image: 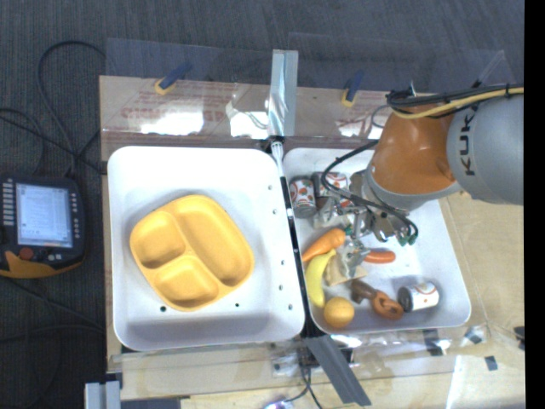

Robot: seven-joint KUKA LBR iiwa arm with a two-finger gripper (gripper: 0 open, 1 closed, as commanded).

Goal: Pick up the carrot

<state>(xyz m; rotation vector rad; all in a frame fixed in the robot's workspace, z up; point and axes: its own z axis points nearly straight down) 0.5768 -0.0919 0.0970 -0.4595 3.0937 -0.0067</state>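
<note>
Carrot, the orange tapered plastic one (324, 244), is lying just left of the grey two-finger gripper (362, 233), its long axis slanting up-right toward the tool. A yellow plastic banana (316, 279) is sitting just below it; the right white bin's dividing wall (294, 254) is crowding its far end, leaving little room. Grip state: cannot tell.

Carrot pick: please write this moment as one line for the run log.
task: pick carrot | carrot: right bin, beside banana | hand: low over right bin, by carrot | hold: not visible | yellow tray: left bin
</note>
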